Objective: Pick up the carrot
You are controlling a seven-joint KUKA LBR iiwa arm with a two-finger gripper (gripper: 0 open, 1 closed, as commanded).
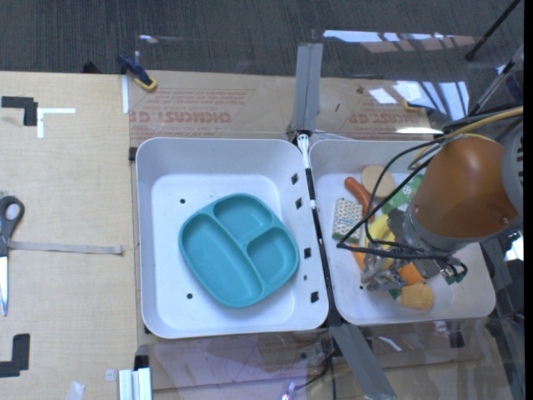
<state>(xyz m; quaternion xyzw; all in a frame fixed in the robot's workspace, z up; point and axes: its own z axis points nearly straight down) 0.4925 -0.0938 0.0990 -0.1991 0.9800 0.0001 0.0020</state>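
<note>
Orange and slender, the carrot (358,192) you are after lies in the right shallow white plastic bin (475,305), near that bin's far left corner, touching a pale round wooden piece (376,177). You see the end effector (381,275) low over the near half of the same bin, among a yellow item (381,228), an orange chunk (410,273) and a yellow corn-like piece (417,297); you cannot tell how it is set. A speckled flat packet (347,216) lies by the left wall. Left bin (158,182) holds a teal divided plastic plate (239,250).
</note>
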